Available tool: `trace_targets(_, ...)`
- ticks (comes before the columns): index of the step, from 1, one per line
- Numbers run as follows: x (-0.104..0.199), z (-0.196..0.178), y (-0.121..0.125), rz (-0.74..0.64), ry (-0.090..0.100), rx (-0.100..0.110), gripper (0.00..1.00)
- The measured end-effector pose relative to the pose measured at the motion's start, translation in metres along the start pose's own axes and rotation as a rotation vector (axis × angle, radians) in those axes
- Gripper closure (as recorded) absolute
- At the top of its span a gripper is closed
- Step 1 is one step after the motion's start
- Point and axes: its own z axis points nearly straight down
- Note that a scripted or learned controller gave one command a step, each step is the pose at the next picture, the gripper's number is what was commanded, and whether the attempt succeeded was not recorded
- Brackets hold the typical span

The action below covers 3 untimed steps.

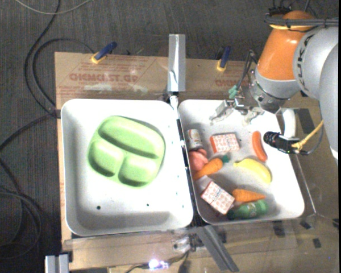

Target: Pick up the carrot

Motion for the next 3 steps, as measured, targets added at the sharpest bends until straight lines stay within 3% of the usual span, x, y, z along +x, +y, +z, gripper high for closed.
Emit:
trace_targets(1, -0.007, 0.091, -0.038, -0.191, -0.013, -0.026, 0.00)
trace_targets(2, -0.005, 0.105, -0.101, -0.335, -0.014, -0.019, 0.00)
trace_targets(3, -0.003, 0.105, -0.101, -0.338, -0.011, -0.018, 0.00)
